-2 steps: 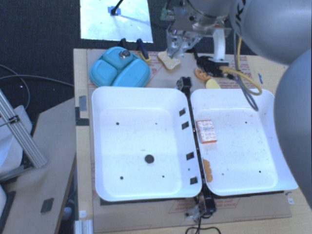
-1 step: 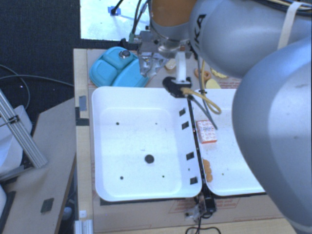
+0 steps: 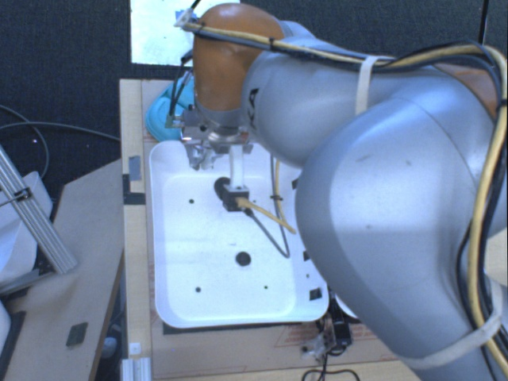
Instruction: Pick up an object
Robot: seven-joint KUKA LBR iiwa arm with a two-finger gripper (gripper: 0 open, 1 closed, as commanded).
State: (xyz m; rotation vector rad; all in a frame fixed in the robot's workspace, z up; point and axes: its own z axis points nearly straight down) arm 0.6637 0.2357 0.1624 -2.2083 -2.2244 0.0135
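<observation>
The likeliest thing to pick, from where I stand, is a small dark round piece [image 3: 242, 259] lying on the floor of the white bin [image 3: 178, 300], a little toward the bin's near side from its middle and well apart from every wall. Further up the bin, toward its far wall, the gripper [image 3: 216, 159] hangs low on the orange-banded wrist. Whether it is released or clenched I can't tell, and I see nothing caught in it. Just below it sits a dark block [image 3: 230, 194] with a yellowish strand [image 3: 270, 217] trailing across the bin floor. I can't say whether that is a loose object or part of the tool. A blue thing [image 3: 163, 116] peeks out beyond the bin's far left corner, half hidden by the arm. To do this step well, I'd judge the arm should settle on one target, centre squarely over it, come straight down and close only once it straddles the piece. The round piece is low and flat, so a shallow descent would probably slide off it.
</observation>
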